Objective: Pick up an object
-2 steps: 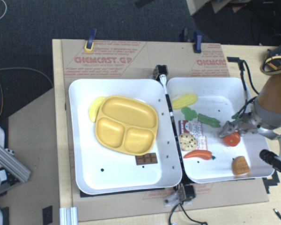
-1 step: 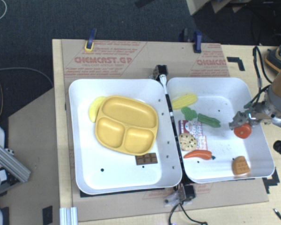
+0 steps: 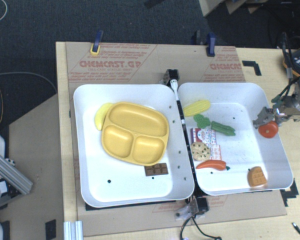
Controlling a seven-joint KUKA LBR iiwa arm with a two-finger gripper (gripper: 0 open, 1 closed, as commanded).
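Observation:
My gripper (image 3: 268,123) hangs over the right wall of the right bin (image 3: 240,96), reaching in from the right. A small red tomato (image 3: 268,130) sits at its tip, between the grey fingers (image 3: 263,119), which are shut on it, over the bin's sloping wall. Lower in the same bin lie a yellow corn cob (image 3: 196,107), a green vegetable (image 3: 222,128), a cookie card (image 3: 200,143), a red chili pepper (image 3: 210,165) and a brown bread piece (image 3: 257,176).
The left bin (image 3: 90,149) holds a yellow divided plate (image 3: 134,133) and a small chocolate bar (image 3: 156,170). A ridge with a black cable runs between the bins. Clamps stand on the cardboard at the back edge.

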